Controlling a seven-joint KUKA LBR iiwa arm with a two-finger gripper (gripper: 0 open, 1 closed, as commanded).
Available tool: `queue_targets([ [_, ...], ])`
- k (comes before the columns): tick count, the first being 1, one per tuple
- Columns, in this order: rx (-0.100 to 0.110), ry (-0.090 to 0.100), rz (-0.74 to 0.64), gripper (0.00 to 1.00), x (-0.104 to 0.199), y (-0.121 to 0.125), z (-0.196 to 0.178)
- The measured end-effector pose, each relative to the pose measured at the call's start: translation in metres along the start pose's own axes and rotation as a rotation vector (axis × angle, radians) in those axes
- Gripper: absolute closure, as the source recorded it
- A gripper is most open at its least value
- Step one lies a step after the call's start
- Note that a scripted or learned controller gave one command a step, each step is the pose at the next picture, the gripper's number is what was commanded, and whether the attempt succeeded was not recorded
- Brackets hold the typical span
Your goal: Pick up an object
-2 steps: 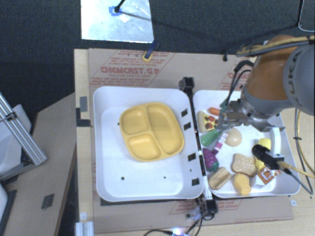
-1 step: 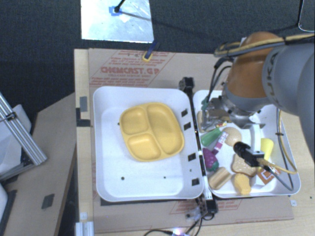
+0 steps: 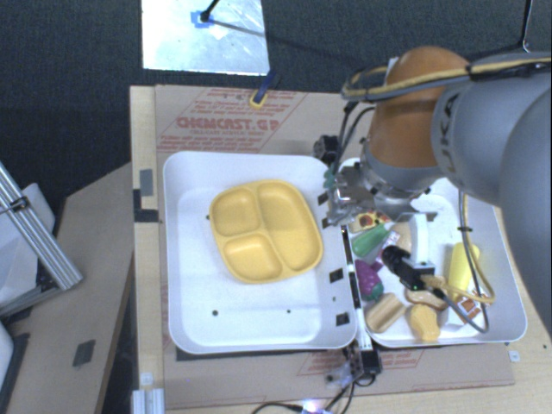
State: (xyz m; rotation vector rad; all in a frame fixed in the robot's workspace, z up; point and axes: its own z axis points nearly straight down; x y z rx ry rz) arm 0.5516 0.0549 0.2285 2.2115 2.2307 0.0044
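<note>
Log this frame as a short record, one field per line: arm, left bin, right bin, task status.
arm: grey arm with orange band, over right bin
gripper: low among the toys, grasp unclear
left bin: holds yellow divided plate
right bin: holds a pile of toy food, including a purple piece and a yellow banana-like piece
task status: nothing visibly lifted

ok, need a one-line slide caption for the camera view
KUKA arm reaches over the right bin of mixed toy items, while a yellow divided tray sits in the left bin.
</note>
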Motion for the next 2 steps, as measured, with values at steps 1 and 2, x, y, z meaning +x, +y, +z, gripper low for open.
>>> queue_targets([
  [1,0.002,-0.001,0.002,1.00,0.026,0.001,0.012],
  [2,0.000,-0.001,0.003,1.00,0.037,0.007,0.008],
])
